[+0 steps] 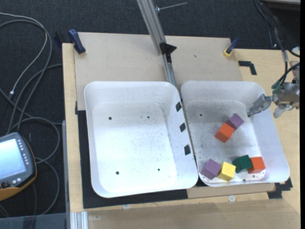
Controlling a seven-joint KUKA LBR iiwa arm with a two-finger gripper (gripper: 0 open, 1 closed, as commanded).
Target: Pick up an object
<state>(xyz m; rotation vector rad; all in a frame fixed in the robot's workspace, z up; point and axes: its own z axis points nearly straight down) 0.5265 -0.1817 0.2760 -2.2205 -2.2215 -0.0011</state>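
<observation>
Though arm cropped, tool (261, 105) over right bin (274, 128).

I see two bins side by side on the desk (209, 51). The right bin (267, 142) holds six blocks: two touching near its middle (228, 127), four clustered along its front edge (232, 167). The end effector (259, 106) sits at that bin's right rim.

Robotics lab: clamped bench (119, 56), teach pendant (14, 163), loose cables (28, 56).
</observation>
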